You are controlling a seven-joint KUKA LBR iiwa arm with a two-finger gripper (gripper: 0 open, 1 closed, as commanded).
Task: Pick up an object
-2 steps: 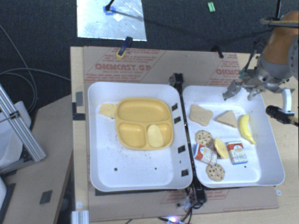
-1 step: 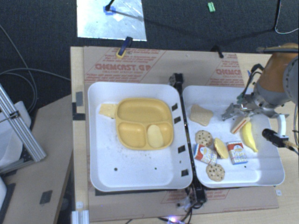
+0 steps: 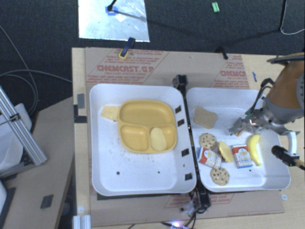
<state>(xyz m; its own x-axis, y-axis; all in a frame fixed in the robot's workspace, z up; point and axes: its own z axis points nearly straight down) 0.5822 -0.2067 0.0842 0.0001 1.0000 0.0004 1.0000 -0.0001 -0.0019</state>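
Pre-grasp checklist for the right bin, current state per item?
1. Gripper over the right bin: ok, it sits above the bin's upper middle.
2. Nothing between the fingers: cannot tell, the tips are small and blurred.
3. Targets in reach: ok, banana, carton and two cookies lie just below the gripper.
4. Target isolated: not ok, banana touches the carton, and the items in the lower cluster crowd each other.
5. Easier pick: ok, the bread slice lies alone near the bin's upper left.
6. Left bin untouched: ok, yellow tray sits flat in it.
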